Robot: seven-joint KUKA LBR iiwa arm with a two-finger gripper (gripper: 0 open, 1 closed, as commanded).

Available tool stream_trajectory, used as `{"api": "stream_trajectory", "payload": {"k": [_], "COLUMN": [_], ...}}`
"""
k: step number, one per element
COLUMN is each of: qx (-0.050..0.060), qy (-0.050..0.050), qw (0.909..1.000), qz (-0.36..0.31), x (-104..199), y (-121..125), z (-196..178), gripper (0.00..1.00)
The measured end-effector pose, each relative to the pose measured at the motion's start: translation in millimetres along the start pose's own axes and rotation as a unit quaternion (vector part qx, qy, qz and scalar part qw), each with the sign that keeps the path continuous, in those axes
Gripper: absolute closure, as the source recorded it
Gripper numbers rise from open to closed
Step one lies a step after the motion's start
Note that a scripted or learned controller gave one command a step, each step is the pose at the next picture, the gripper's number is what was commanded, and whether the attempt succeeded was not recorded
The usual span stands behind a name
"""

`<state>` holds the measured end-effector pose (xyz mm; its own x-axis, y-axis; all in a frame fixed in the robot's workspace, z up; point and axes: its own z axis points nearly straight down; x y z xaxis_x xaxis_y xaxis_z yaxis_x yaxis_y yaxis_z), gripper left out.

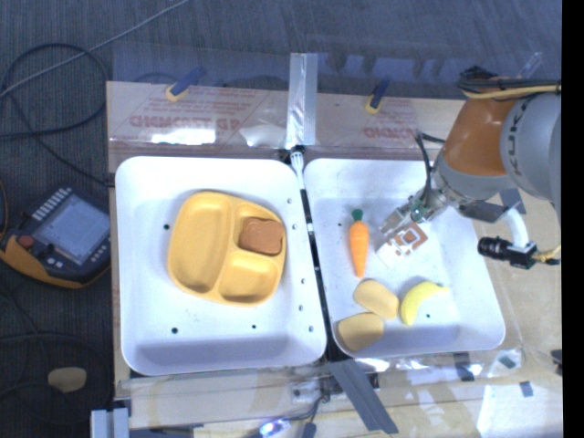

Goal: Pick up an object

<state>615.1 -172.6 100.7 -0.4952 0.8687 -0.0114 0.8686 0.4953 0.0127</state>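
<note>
since the gripper [408, 229], fingers' state unclear, hangs just right of the carrot [359, 246], it should pinch that light, stiff, slick carrot mid-body.

Orange carrot [359, 247], yellow banana [416, 300], white bins [146, 190].

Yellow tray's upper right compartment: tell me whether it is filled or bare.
Filled. A brown piece lies in that compartment of the yellow tray, which sits in the left bin; its other compartments look bare.

Grey arm [538, 144] with an orange band, black lettering and a black side fitting.
</note>
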Motion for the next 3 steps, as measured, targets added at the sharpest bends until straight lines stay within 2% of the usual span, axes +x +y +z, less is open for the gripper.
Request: {"api": "stream_trajectory", "payload": {"k": [1, 2, 3], "qx": [0.008, 0.008, 0.007], "qy": [0.003, 0.003, 0.005], "qw": [0.98, 0.9799, 0.9938], "qz": [0.199, 0.199, 0.111], "x": [29, 29, 43], "y": [48, 47, 40], "z": [-155, -154, 7], "gripper": [1.0, 0.0, 0.0]}}
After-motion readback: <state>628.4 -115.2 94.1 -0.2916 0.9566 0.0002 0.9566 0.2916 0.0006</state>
